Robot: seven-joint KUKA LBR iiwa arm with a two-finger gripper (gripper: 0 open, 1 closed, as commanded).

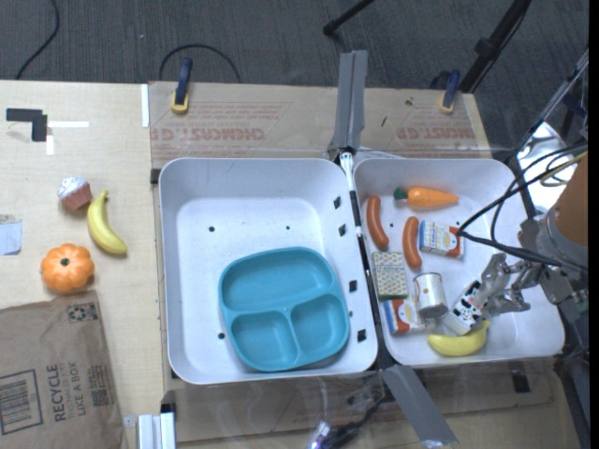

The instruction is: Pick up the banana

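The gripper (494, 293) hangs in the right bin (524, 349), just above the banana (458, 343); whether it is wide or narrow cannot be told. The banana lies at the near edge, against a black-and-white carton (465, 306). Judged step: approach. Next: descend and close. Two sausages (376, 222), a carrot (431, 195) and a can (430, 294) share the bin. The left bin (187, 251) holds a blue tray (281, 307).

arm (573, 215): cut by right edge | paper bag (51, 372): cut at bottom-left

Desk (122, 129) has two white bins (187, 279), plus a loose banana (105, 224), cupcake (74, 194), little pumpkin (67, 268) and paper bag (56, 372).
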